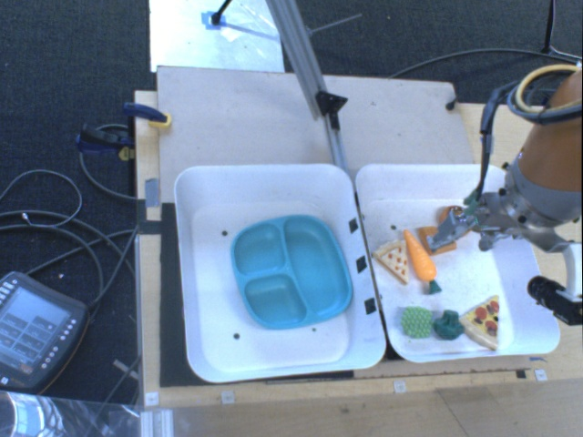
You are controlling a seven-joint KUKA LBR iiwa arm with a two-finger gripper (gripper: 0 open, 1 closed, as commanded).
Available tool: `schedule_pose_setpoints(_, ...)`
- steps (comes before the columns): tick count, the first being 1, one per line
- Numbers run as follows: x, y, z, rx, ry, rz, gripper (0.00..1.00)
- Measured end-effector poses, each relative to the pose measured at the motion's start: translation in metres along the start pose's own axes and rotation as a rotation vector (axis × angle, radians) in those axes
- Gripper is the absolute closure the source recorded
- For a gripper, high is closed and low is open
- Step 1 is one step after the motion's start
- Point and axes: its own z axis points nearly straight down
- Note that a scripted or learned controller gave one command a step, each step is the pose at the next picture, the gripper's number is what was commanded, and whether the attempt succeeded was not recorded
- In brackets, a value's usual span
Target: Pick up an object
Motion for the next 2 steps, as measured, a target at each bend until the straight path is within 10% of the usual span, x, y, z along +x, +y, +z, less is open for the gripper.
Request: schedule_pose_setpoints(2, 0.009, 0.005, 0.049, 0.005, 0.001, 0.004, 0.00)
